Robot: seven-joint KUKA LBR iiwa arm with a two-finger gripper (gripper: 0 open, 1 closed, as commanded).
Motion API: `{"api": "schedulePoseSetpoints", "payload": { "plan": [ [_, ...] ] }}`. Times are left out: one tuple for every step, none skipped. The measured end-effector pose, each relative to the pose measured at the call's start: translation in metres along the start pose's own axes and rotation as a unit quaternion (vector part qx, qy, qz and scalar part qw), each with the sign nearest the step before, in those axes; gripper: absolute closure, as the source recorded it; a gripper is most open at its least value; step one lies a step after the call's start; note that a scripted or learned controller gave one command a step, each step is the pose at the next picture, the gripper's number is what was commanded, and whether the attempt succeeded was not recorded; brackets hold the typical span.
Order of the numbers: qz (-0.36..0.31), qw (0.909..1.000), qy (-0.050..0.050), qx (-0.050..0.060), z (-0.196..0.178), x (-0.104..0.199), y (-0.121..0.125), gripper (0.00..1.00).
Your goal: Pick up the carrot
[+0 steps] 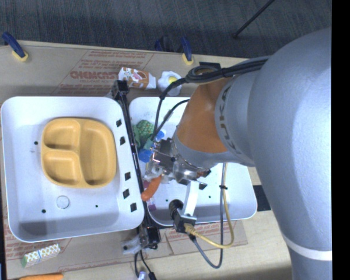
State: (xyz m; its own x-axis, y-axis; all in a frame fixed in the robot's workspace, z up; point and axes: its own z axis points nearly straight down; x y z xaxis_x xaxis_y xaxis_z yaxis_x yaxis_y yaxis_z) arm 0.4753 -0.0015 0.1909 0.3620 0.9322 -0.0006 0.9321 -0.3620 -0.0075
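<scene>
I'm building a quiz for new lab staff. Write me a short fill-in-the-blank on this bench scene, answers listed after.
1. The yellow divided plate lies in the ____ bin as the camera sees it.
2. The carrot lies at the right bin's ____ edge, by the divider between the bins.
3. The band on the arm above the wrist is ____.
4. The plate has ____ compartments.

Missing words: left; left; orange; three
</scene>
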Motion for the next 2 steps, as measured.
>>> {"api": "schedulePoseSetpoints", "payload": {
  "plan": [
    [-0.047, 0.9989, 0.000, -0.002, -0.090, -0.033, 0.036, 1.00],
    [-0.048, 0.9988, 0.000, -0.002, -0.060, 0.048, 0.046, 1.00]
  ]
}}
